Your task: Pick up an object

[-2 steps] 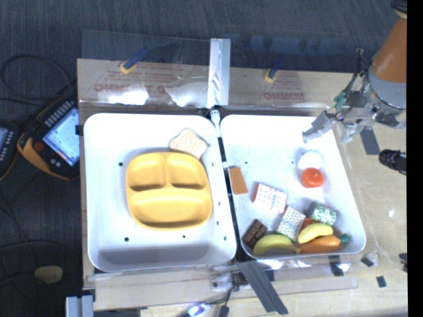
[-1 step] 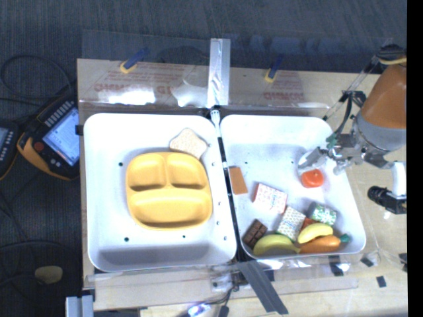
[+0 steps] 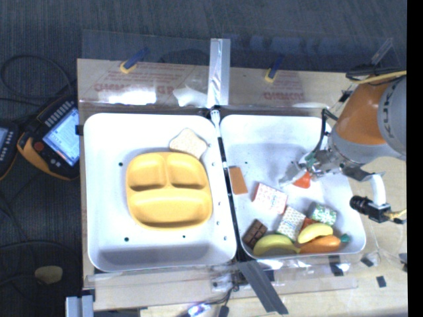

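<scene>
Gripper (image 3: 305, 170) hovering over right bin's (image 3: 264, 132) back-right area, beside a small red object (image 3: 302, 181); grip state unreadable. Bench (image 3: 390, 243) sitting on dark carpet (image 3: 198, 8), pendant (image 3: 56, 140) lying off its left edge.

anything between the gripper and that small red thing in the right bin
Nothing visible: the two-finger gripper sits right over the small red object on the shallow white right bin's bare floor.

Two shallow white plastic bins (image 3: 99, 177) sit side by side. The left holds a glossy yellow compartment tray (image 3: 169, 189) and a pale beige bread slice (image 3: 188, 142). The right holds a yellow banana (image 3: 274, 244), an orange carrot (image 3: 322, 244), a white box with red dots (image 3: 269, 197) and a dark brown chocolate bar (image 3: 254, 230).
</scene>
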